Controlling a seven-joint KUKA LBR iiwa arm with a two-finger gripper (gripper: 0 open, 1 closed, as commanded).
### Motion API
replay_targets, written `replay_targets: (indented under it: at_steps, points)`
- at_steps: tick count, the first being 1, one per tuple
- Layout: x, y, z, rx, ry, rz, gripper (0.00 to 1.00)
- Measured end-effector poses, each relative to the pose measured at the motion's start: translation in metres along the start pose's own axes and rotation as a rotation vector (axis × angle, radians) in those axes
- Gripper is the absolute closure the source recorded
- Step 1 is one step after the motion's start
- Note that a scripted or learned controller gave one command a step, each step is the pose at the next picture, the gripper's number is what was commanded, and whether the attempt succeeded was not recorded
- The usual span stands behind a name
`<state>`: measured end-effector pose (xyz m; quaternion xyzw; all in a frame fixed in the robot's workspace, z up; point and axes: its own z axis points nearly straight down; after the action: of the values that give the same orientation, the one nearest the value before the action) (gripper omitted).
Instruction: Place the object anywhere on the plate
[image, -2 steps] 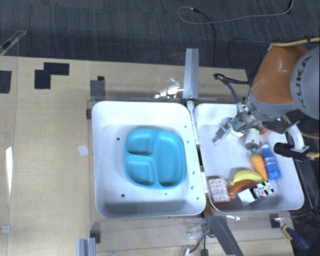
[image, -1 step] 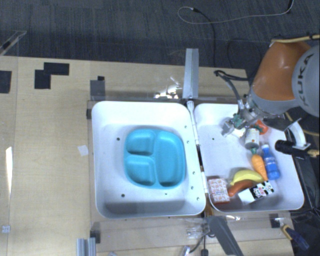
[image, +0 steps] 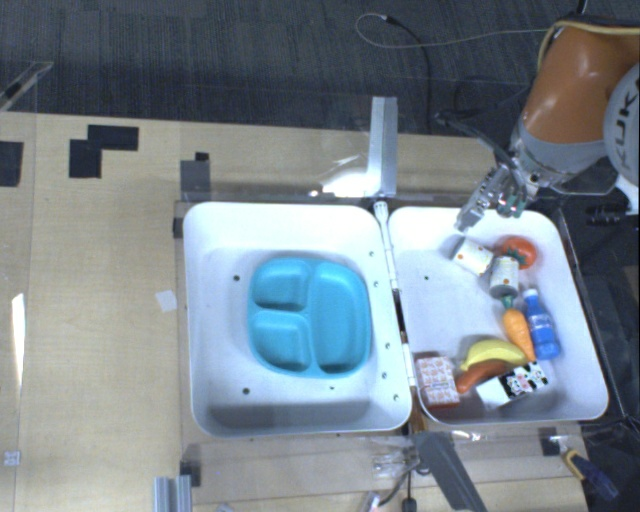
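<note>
A light blue plate (image: 305, 315) with three compartments lies in the middle of the left bin (image: 215, 400). Nothing rests on it. My gripper (image: 488, 212) hangs over the back edge of the right bin (image: 430, 300), its fingers apart with nothing between them. Just below and in front of it lies a small white cup (image: 472, 258) on its side. Beside the cup are an orange-red ring-shaped item (image: 520, 250) and a small can (image: 503, 275).
Along the right bin's right and front sides lie a blue bottle (image: 540, 328), a carrot (image: 515, 328), a banana (image: 495, 352), a red sausage (image: 478, 376), a pink patterned box (image: 437, 378) and a black-and-white box (image: 526, 380). A metal post (image: 384, 150) stands behind the bins.
</note>
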<state>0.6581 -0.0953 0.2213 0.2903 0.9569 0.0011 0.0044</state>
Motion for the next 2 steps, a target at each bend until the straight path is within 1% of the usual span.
replay_targets:
  at_steps: [1, 2]
  points:
    - [-0.010, -0.013, 0.055, 0.001, 0.004, -0.137, 1.00]
    - [0.027, 0.030, 0.036, -0.001, 0.003, -0.409, 1.00]
